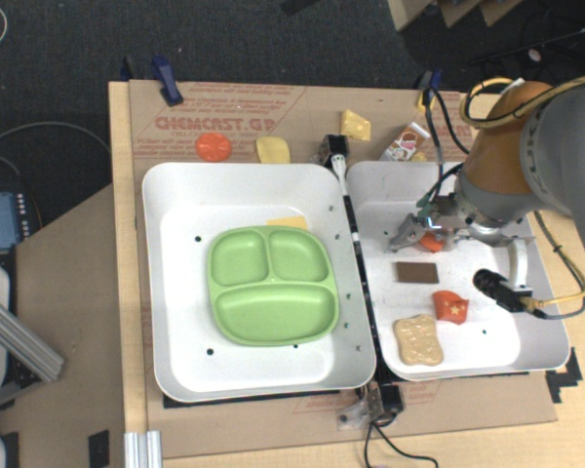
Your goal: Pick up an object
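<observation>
Orange shows right at the tip of the hand (421, 234), low in the right bin (497, 354), upper middle of that bin on the right of the frame. A small orange piece (431, 244) sits against the metal tips there, and whether the tips are spread or pressed together, I cannot tell from this angle. Looks like the reach-and-grasp step, with the arm (526, 154) bent over from the frame's right. Nearby, lower in the same bin: a brown rectangle (416, 273), a red block (450, 306), a tan cracker-like piece (416, 340). Over in the left bin (175, 359), a green divided plate (271, 285). Next call, as I judge it: a firm pinch on that orange piece, then a straight lift.
</observation>
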`<state>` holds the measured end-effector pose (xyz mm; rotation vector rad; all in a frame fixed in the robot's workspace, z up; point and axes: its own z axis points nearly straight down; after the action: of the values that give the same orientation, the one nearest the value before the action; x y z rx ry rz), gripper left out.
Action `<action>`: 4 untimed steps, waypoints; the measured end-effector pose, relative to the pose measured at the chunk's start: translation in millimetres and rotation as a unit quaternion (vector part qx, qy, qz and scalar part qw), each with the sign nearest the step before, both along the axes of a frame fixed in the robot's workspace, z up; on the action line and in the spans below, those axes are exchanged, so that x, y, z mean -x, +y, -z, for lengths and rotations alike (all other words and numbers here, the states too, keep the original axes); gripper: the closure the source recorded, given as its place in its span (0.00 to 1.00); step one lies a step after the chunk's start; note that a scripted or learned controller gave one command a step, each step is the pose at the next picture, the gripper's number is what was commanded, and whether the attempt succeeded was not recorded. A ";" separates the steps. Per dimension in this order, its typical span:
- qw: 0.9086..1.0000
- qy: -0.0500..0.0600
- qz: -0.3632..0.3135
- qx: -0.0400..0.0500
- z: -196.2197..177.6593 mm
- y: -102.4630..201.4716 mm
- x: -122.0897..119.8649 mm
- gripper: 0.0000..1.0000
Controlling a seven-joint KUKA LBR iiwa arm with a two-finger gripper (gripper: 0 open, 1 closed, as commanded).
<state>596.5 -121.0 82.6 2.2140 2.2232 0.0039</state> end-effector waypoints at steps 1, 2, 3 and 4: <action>1.000 0.001 0.001 0.000 -12.8 -0.9 2.6 1.00; 1.000 0.001 0.001 0.000 -12.2 -0.8 2.9 0.00; 1.000 -0.002 0.000 0.000 -2.6 6.1 -73.6 0.00; 1.000 0.005 0.003 -0.001 -1.9 4.2 -16.4 0.00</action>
<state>612.9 -116.7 84.5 2.2274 2.2234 -0.0051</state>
